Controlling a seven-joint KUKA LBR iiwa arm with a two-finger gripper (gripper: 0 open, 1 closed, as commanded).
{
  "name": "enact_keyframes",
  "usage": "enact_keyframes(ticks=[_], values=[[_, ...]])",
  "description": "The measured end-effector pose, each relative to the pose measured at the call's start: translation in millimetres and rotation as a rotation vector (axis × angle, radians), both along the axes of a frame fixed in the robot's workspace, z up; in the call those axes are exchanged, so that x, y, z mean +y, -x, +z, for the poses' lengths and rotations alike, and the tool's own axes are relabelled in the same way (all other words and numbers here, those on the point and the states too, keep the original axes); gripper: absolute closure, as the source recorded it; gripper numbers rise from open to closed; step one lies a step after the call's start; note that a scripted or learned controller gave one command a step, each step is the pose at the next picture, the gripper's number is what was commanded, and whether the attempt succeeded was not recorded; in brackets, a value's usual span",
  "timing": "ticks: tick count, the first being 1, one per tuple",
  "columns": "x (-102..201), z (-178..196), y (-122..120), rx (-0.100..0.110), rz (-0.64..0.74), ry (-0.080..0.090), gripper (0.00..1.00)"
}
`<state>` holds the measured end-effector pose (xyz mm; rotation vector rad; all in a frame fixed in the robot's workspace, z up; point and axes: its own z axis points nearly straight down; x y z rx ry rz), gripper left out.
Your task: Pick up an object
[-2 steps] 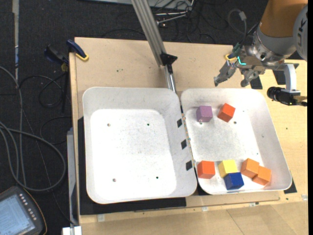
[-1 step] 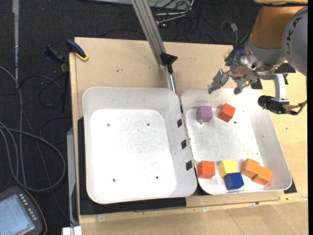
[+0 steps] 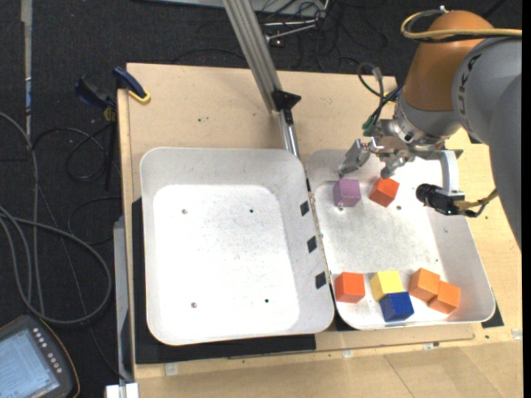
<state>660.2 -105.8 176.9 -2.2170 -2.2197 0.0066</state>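
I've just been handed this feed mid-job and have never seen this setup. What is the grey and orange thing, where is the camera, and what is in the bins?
The grey and orange thing is a robot arm, reaching in from the right. The one camera looks down at a slant on a bench bearing two shallow white bins. Its gripper hangs over the far end of the right bin, fingers spread, above a purple cube and an orange-red cube; neither sits between the fingers. Along that bin's near edge lie three orange blocks, a yellow one and a blue one. The left bin sits beside it.

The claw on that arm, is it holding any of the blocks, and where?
Nothing. The gripper hangs open above the purple block and an orange block, gripping neither.
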Motion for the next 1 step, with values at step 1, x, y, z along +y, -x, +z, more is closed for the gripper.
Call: enact_keyframes(ticks=[1], values=[[-2.0, -44.1, -1.9, -0.002, -0.001, 0.001, 0.00]])
